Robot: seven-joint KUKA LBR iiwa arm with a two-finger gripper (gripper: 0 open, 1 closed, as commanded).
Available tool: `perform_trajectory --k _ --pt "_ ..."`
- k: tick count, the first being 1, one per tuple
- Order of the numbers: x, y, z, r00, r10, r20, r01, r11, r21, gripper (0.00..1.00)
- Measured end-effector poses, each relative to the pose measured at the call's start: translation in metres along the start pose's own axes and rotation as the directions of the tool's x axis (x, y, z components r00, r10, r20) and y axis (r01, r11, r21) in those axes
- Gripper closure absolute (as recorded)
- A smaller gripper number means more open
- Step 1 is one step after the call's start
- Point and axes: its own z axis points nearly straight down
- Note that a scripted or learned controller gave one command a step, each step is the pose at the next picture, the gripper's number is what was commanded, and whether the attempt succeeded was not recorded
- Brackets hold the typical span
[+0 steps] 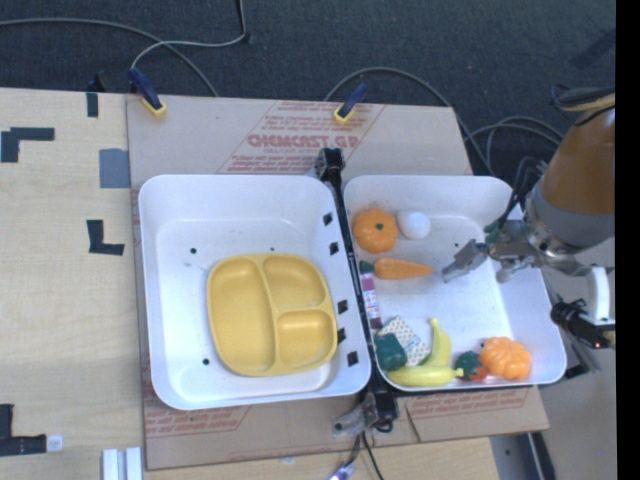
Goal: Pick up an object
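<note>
Gripper [468, 260] hovers at right of frame, jaws apart on nothing, just beside the carrot [403, 268] lying mid-bin — looks light, stiff, slick plastic; best pinched across its thicker end.

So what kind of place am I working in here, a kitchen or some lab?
Most likely a robotics lab test bench, not a kitchen. Two white bins sit clamped on a cardboard sheet, cables trail over dark carpet, and the food in the right bin is toys, such as the banana and carrot.
</note>
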Motion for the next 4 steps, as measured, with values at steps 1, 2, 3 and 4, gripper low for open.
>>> perform_trajectory --k 1,2,3,4 --pt "0.004 0.064 0.056 1.0 -0.001 0.0 0.001 1.0 0.001 0.0" --pt "0.031 0.115 0.107 1.0 -0.002 0.002 0.002 1.0 -0.006 0.0" --pt "0.014 0.05 0.107 1.0 0.001 0.003 -0.001 1.0 -0.005 0.0" --pt "0.032 -0.043 0.107 1.0 0.006 0.007 -0.006 1.0 -0.007 0.0"
